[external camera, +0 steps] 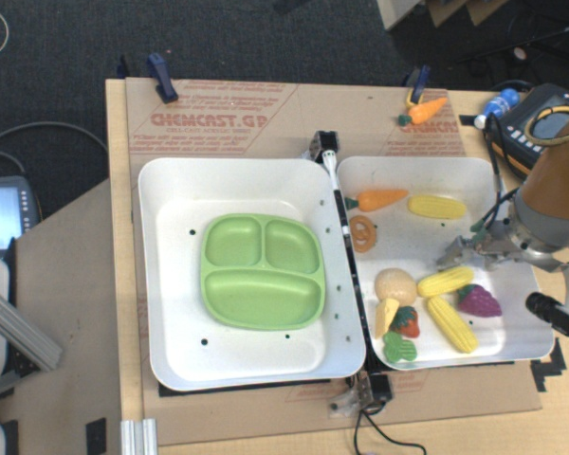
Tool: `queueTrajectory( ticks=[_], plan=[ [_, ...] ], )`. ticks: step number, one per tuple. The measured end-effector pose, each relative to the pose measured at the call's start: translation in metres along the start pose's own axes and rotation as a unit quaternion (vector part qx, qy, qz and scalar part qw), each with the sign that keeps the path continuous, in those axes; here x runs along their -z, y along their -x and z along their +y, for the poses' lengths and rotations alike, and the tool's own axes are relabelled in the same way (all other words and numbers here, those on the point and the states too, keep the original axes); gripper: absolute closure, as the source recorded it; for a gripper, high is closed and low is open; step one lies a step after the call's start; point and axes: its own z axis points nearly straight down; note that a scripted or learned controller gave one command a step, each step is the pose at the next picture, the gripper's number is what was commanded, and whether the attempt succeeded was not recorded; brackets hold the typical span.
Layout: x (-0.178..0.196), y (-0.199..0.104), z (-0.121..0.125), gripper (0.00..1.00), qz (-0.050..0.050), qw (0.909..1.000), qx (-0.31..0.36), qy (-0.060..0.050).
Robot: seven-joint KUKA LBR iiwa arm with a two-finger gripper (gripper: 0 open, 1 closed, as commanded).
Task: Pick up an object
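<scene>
Corn point(445, 281) lies in the right bin point(398, 171), just beside the gripper point(460, 250); whether its jaws are open is unclear.

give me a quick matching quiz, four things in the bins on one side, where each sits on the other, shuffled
Things:
1. green tray
2. carrot
3. purple grapes
4. pretzel

Places:
A. right bin, just below the carrot
B. right bin, far-left corner
C. middle of the left bin
D. right bin, right of the lower corn cobs

Pairs: 1-C, 2-B, 3-D, 4-A
</scene>
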Motion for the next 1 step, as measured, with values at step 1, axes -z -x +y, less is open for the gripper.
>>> queueTrajectory(
  ticks=[1],
  plan=[
    [0.0005,-0.0123,-0.0707,0.0,0.0,1.0,-0.001,-0.001]
  ],
)
